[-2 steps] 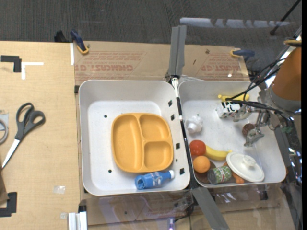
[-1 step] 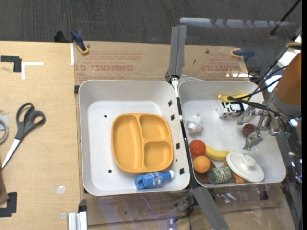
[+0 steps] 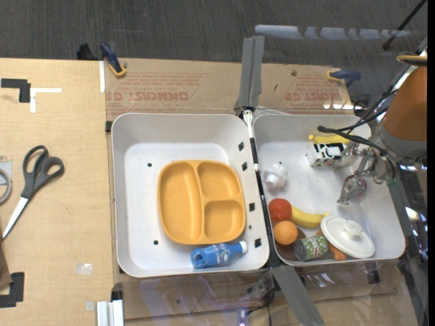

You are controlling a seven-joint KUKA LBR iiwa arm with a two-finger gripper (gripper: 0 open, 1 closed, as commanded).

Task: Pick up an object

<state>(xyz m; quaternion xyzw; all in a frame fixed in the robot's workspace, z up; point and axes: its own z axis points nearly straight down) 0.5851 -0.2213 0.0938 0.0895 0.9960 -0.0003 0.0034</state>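
The gripper [image 3: 350,189] hangs low over bare floor near the right bin's [image 3: 299,131] right edge, nothing visibly grasped, the toys crowding that bin's front edge.

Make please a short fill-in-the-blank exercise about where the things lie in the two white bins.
1. The yellow divided tray lies in the ____ bin.
2. The blue bottle lies in the left bin beside the tray, on the side ____ to the camera.
3. The banana lies in the right bin, between the red ball and the ____ lid.
4. The claw hangs over the ____ bin.

Missing words: left; nearer; white; right
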